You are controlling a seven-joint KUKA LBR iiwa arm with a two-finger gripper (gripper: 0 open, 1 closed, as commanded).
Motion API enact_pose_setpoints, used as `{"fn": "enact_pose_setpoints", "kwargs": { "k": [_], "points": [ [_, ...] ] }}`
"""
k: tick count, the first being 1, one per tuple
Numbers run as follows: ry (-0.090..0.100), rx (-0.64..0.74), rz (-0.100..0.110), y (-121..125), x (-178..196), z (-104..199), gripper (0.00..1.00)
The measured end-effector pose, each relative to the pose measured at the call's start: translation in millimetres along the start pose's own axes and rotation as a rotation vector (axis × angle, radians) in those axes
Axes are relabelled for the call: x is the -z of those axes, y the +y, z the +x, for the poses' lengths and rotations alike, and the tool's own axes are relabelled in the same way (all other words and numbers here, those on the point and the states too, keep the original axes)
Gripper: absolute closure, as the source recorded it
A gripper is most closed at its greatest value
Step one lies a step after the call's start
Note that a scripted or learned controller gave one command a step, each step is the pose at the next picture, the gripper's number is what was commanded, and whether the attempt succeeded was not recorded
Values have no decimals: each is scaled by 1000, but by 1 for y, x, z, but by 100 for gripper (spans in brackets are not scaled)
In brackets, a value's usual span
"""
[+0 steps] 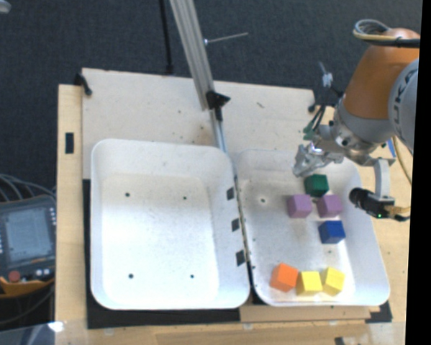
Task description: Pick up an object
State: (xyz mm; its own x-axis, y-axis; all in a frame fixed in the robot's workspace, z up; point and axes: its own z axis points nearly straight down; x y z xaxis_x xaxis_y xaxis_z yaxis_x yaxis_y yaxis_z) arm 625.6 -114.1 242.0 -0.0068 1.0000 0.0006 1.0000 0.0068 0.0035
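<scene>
Metallic grey gripper point(311, 163) in upper right of frame, poised just above green cube point(316, 185); finger spread impossible to judge, nothing visibly clamped. Green cube matte, blocky, at upper part of right bin point(380, 279). Just below, two purple cubes point(299, 206) point(330, 205) side by side, then blue cube point(331, 231). Along lower rim, orange cube point(284, 277) beside two yellow cubes point(310, 283) point(334, 280). Left bin point(99, 198) smooth speckled white plastic, rounded corners.
</scene>
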Motion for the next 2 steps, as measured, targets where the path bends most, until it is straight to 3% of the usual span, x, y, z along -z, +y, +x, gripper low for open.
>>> {"fn": "enact_pose_setpoints", "kwargs": {
  "k": [2],
  "points": [
    [1, 1, 0, 31, -1, 112, 100]
  ]
}}
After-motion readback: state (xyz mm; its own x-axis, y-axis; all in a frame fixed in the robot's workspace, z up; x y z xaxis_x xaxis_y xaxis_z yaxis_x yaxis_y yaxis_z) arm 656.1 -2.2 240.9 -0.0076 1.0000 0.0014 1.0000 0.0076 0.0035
